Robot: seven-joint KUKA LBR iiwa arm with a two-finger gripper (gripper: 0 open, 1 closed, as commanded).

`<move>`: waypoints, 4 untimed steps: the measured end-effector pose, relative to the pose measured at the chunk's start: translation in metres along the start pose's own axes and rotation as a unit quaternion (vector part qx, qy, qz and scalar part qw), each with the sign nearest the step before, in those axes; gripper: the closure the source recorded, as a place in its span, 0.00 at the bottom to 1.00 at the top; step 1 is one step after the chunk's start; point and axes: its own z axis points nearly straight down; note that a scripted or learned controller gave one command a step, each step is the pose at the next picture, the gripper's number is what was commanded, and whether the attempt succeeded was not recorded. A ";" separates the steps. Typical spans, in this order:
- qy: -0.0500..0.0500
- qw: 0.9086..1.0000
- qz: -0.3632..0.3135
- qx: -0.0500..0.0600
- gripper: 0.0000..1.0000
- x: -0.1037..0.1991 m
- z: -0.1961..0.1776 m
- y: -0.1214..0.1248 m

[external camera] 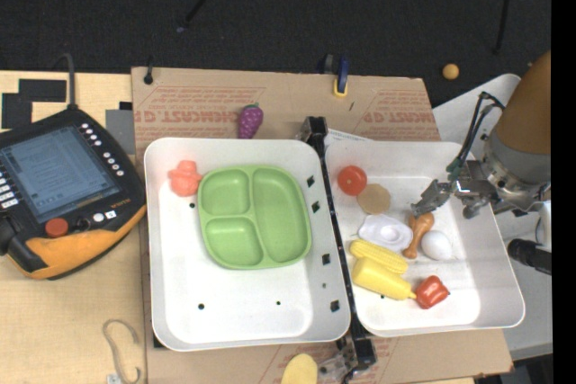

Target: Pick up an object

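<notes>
Cardboard (270,103) under bins printed "CHEMCAST", upside down.

Two white bins were seen side by side: a left bin (171,301) and a right bin (490,301).

In the left bin, one green tray (254,217) with three parts and one pink toy (184,178) were counted.

In the right bin, seven toy foods were counted: one red tomato (351,180), one tan round piece (374,199), one fried egg (385,234), one drumstick (418,231), one white egg (437,245), one yellow corn (382,270) and one red pepper (431,291).

Outside the bins, one purple toy (250,120) was seen at the upper middle, one small orange ball (450,71) at the upper right, one yellow toy (301,368) at the bottom edge, and one screen pad (63,175) at the left.
</notes>
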 end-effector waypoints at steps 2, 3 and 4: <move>-0.001 1.000 -0.002 -0.005 0.00 -0.005 0.037 0.004; 0.000 1.000 -0.002 -0.004 0.00 -0.002 0.102 0.006; -0.001 1.000 0.001 -0.006 0.00 -0.001 0.111 0.006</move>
